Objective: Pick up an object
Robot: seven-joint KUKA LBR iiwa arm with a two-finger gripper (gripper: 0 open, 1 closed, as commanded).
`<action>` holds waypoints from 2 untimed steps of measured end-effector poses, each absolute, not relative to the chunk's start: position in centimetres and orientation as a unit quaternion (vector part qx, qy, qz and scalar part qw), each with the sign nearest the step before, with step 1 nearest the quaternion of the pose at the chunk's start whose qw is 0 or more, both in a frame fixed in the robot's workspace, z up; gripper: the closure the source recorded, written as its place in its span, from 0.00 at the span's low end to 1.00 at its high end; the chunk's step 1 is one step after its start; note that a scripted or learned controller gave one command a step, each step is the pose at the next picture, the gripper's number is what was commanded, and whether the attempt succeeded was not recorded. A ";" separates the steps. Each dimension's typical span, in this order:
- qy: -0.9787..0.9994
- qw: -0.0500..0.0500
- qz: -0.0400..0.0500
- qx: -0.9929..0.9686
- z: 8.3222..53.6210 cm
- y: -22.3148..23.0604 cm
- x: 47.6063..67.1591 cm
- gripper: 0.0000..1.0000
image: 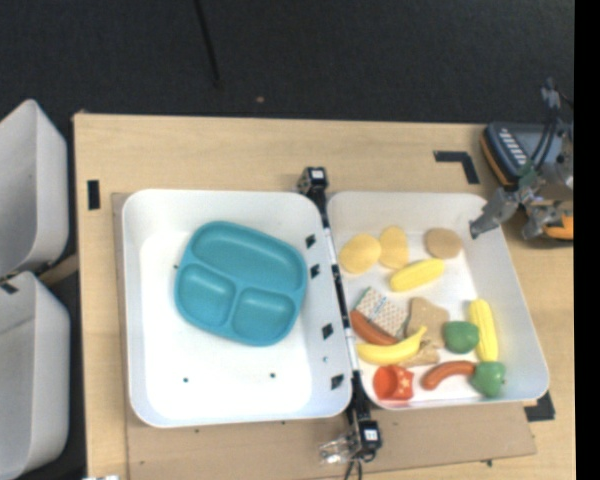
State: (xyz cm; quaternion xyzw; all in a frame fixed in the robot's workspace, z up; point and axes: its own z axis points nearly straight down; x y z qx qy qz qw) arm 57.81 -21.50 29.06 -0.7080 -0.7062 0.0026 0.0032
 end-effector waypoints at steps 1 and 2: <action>-0.707 -0.001 0.000 -0.707 29.6 -21.4 58.0 0.00; -0.708 0.001 0.001 -0.706 25.0 -20.8 58.3 0.00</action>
